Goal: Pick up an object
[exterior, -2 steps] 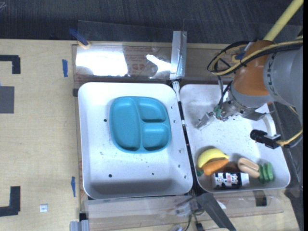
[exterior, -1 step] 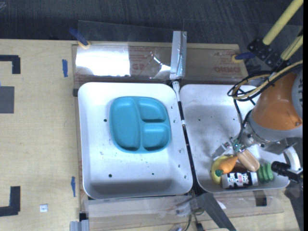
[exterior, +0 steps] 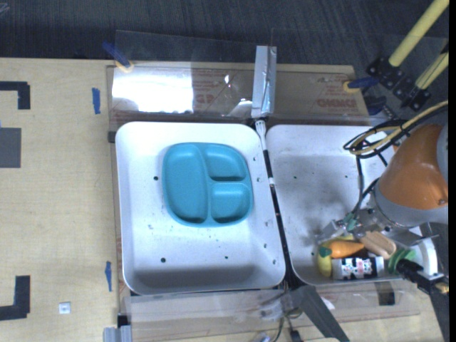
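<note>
Several small objects lie huddled at the front right of the right bin (exterior: 313, 169). Among them are an orange carrot-like piece (exterior: 343, 249), a bottle (exterior: 354, 266) with a black-and-white label and a yellow end, a tan piece (exterior: 379, 244) and a green piece (exterior: 402, 257). My gripper (exterior: 344, 226) is lowered into this bin, just above and behind the orange piece, close to the pile. The arm's orange band (exterior: 417, 173) hangs over the bin's right side and hides part of it. I see nothing clearly held.
The left bin (exterior: 135, 212) holds a blue divided plate (exterior: 206, 182) at its middle. A metal divider (exterior: 271, 191) runs between the bins. Cables (exterior: 370, 141) loop over the right bin's back right corner. Yellow rods (exterior: 420, 27) stand at the back right.
</note>
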`<state>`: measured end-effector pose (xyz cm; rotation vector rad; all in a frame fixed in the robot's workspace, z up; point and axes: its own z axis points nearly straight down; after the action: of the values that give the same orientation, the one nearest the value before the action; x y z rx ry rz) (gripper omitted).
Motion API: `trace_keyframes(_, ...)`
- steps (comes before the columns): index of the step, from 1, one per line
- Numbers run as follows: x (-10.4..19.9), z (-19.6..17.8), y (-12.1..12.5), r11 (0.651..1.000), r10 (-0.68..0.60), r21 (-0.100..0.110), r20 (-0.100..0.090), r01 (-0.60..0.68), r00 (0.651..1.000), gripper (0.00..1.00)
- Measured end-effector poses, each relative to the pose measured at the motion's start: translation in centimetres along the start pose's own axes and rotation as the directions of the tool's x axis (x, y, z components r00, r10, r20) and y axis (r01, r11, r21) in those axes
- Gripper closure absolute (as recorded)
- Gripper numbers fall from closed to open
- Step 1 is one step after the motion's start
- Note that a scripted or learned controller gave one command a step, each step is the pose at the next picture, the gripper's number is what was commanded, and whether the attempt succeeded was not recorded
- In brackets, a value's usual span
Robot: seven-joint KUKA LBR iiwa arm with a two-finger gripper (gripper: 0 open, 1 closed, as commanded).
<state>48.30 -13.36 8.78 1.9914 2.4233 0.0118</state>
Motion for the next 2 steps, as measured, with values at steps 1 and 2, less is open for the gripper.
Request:
trace_keyframes(1,-0.18,-1.19,0.20,1.000,0.003,-0.007,0.005,-0.003,1.000,1.00)
trace_keyframes(2,-0.18,-1.11,0.13,1.000,0.003,-0.005,0.004,-0.003,1.000,0.00)
